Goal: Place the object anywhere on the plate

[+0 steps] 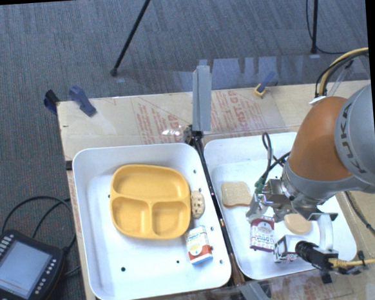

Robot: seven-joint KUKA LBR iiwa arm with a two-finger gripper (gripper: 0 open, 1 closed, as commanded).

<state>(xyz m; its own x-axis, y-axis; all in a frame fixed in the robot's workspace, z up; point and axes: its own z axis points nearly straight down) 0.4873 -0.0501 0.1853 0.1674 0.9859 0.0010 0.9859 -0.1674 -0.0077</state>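
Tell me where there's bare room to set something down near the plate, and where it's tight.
The yellow plate has three bare compartments. The left bin has free floor below the plate, left of the small carton. It's tight at the plate's right edge, where a cookie touches it. In the right bin, the toast, red packet and gripper crowd the middle.

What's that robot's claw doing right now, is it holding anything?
Gripper: low in the right white bin, over the small red-and-white carton, beside the toast slice. Open, shut or holding something: cannot be told.
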